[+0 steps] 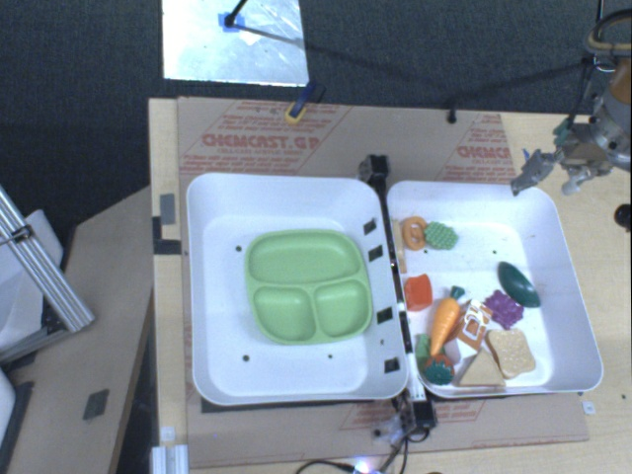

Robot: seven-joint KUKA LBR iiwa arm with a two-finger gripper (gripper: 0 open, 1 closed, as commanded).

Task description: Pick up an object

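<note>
The gripper (549, 170) hangs above the far right corner of the right bin (573, 265), outside its rim, with its two fingers spread apart and nothing between them. The toy food lies nearer and to the left of it (all inside that bin). The dark green piece (517, 283) is the closest to it. The carrot (445, 323) lies farther off, its long axis running from near-left to far-right.
</note>
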